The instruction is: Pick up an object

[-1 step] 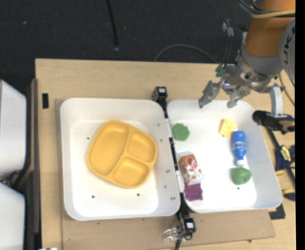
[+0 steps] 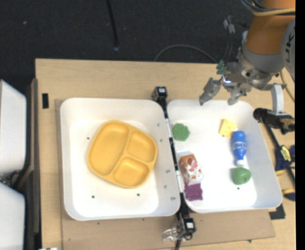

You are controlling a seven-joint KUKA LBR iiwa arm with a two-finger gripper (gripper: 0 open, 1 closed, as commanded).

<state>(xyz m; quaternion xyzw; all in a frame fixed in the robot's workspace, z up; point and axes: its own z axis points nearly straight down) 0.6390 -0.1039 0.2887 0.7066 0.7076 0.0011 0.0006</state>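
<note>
I see the gripper (image 2: 221,96) spread wide and holding nothing, at the far edge of the right bin (image 2: 264,191). The yellow block (image 2: 227,127) lies nearest it, just nearer me; the blue bottle (image 2: 239,147) beside that.

Two white bins (image 2: 69,160) are counted on the bench, with one yellow divided plate (image 2: 122,153) in the left one and, in the right one, one green round piece (image 2: 181,132), one yellow block (image 2: 227,127), one blue bottle (image 2: 239,147), one green fruit-like object (image 2: 241,176), one printed carton (image 2: 190,170) and one purple item (image 2: 193,192).
</note>
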